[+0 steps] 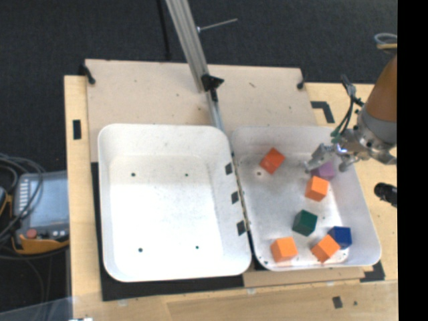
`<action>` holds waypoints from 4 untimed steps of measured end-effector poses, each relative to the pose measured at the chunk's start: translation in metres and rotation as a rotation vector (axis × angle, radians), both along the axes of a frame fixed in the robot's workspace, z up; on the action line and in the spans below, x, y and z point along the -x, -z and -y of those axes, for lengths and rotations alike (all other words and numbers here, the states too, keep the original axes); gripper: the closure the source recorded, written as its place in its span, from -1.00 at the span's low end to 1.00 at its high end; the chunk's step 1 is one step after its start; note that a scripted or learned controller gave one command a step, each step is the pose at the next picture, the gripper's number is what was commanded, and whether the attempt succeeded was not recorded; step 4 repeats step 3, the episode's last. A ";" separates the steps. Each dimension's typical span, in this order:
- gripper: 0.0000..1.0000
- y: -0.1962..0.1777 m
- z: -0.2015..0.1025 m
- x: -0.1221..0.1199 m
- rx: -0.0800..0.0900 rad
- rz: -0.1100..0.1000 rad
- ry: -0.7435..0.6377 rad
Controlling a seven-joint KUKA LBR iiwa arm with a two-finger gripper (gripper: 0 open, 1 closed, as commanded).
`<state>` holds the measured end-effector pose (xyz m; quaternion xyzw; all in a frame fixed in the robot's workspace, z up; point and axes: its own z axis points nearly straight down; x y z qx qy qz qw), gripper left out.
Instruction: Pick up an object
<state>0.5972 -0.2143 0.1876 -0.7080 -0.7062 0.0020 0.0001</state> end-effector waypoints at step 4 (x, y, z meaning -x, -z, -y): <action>1.00 -0.036 0.000 -0.003 0.000 0.012 -0.003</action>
